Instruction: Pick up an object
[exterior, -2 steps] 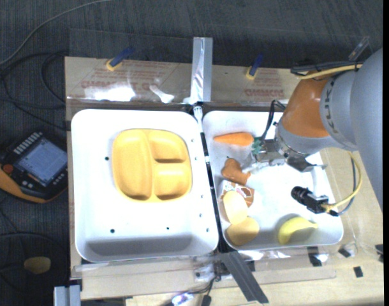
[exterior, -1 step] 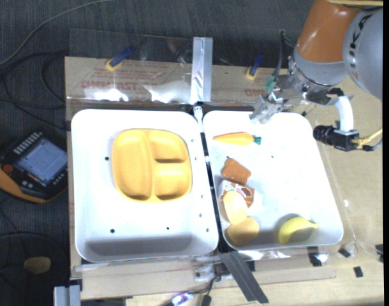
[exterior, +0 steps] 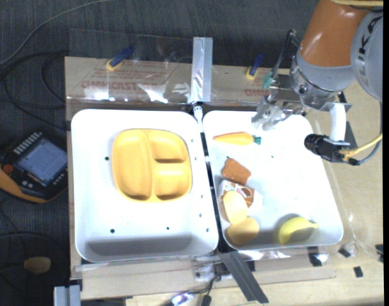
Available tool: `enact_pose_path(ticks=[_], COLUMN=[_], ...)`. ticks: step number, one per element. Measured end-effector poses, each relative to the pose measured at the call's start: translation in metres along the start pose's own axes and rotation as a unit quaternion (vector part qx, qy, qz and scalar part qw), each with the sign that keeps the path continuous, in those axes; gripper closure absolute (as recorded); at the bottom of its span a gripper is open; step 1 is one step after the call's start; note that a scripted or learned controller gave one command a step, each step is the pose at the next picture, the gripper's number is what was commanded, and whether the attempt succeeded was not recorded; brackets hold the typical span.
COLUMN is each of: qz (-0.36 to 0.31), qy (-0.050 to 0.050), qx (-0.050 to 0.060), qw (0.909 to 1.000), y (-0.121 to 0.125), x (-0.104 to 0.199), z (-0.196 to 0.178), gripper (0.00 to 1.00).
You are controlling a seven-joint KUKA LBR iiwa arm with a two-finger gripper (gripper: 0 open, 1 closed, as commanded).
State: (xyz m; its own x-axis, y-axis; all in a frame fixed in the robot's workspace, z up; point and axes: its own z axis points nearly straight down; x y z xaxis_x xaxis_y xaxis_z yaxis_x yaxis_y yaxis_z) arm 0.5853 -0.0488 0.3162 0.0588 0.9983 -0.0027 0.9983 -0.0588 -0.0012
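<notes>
— So where's the gripper (exterior: 269, 116)?

— Over the far edge of the right bin (exterior: 322, 190), just above the carrot (exterior: 234, 138). Whether it is apart or together I cannot tell; nothing shows between its tips.

— And the carrot?

— Lying crosswise near the bin's far wall, green end toward the arm (exterior: 338, 37).

— What else is in that bin?

— A brown piece (exterior: 236, 170) below the carrot, then a small packet (exterior: 244, 193), two pale yellow pieces (exterior: 239, 218) against the divider, and a yellow-green fruit (exterior: 294, 228) near the front right corner.

— The left bin (exterior: 92, 190)?

— It holds a yellow tray (exterior: 151, 164) with compartments, lying flat about the middle.

— Off the bench?

— A handheld pendant (exterior: 32, 164) on the floor at left.
</notes>
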Motion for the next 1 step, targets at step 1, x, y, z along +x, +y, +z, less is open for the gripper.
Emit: enact_pose_path(ticks=[1], qz=[0.106], qy=[0.001], qx=[0.002], qw=[0.9944], y=[-0.0557], x=[0.0124], z=[0.0441], gripper=[1.0])
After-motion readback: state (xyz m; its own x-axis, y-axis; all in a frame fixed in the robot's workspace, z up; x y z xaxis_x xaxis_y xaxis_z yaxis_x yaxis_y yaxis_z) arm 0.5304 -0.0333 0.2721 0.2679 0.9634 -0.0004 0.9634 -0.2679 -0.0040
